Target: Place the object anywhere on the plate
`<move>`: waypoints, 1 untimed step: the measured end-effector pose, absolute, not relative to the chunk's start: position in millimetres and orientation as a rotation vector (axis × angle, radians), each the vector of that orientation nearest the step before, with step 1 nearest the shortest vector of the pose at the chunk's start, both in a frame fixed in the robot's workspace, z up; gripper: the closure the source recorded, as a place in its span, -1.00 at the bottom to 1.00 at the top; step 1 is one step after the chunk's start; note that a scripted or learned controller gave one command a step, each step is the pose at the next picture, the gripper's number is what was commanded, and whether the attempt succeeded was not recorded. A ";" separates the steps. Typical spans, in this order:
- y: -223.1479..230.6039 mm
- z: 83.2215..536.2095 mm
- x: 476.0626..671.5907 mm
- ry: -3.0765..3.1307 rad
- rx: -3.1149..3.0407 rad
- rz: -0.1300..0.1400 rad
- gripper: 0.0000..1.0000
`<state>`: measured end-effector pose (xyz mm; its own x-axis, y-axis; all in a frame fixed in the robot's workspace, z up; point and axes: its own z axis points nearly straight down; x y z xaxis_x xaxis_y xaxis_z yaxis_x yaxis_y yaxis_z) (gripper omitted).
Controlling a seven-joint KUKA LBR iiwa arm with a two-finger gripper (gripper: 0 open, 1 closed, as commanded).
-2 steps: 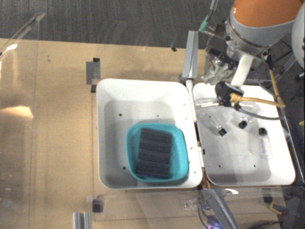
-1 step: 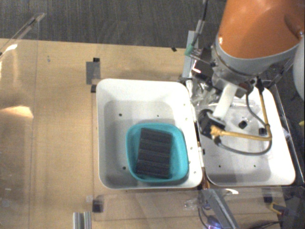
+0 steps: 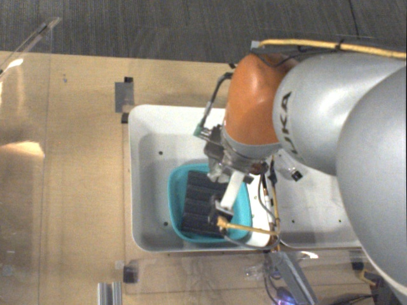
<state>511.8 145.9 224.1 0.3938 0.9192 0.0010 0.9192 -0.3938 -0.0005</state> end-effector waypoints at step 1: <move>145.9 224.4 511.9 -1.729 -2.622 -0.002 -1.00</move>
<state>511.9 145.9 224.4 0.3940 0.9191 0.0015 0.9191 -0.3940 0.0003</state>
